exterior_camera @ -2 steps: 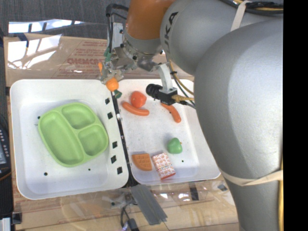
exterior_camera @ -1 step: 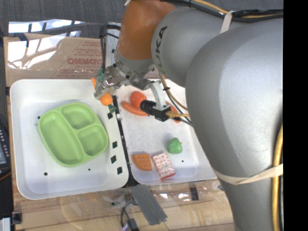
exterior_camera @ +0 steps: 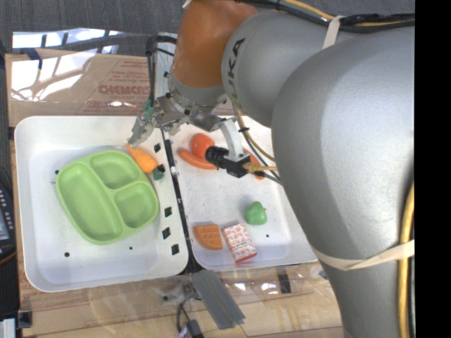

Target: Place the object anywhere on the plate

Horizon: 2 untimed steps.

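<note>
1. I see the big grey arm [exterior_camera: 338, 118] reach in from the right, with its orange band [exterior_camera: 201, 44] up high
2. The gripper [exterior_camera: 141, 134] hangs over the left bin [exterior_camera: 42, 259], near the top right corner of the green plate [exterior_camera: 106, 196]
3. The fingers [exterior_camera: 138, 135] point down and to the left, and their tips are right by the orange carrot [exterior_camera: 143, 160]
4. I cannot tell how wide the fingers are, or if they have hold of the carrot
5. The carrot sits just at the top right edge of the plate, close to the wall between the two bins
6. The plate has three parts and lies tilted in the left bin
7. In the right bin [exterior_camera: 282, 248] I see a red and orange toy [exterior_camera: 199, 152] near the top, partly under the arm
8. A small green pepper [exterior_camera: 256, 213] lies lower down in that bin
9. Near the front edge are a waffle [exterior_camera: 208, 236] and a little red box [exterior_camera: 239, 242], side by side
</note>
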### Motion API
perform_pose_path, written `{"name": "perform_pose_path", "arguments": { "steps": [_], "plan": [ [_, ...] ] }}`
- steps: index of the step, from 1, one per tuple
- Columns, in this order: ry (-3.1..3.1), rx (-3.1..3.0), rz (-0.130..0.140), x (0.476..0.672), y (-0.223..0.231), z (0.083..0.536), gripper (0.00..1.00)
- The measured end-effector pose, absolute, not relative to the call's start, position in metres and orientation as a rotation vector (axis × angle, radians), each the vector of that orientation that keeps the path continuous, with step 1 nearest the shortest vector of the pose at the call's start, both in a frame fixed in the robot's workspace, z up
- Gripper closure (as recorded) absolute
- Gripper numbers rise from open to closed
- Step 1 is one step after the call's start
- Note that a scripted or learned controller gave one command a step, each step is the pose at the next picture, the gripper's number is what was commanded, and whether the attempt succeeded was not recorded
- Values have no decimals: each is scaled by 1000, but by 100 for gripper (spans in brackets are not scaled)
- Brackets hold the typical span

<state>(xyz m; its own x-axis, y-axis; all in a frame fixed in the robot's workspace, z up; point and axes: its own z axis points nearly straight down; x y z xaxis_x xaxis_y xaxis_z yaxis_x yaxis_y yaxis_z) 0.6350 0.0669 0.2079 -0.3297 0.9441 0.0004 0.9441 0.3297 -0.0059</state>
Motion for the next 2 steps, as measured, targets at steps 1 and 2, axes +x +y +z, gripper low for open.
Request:
{"name": "perform_pose_path", "arguments": {
  "steps": [1,2],
  "plan": [
    [-2159,-2277,10,564,58,240,0],
    [-2161,-2270,18,564,58,248,100]
  ]
}}
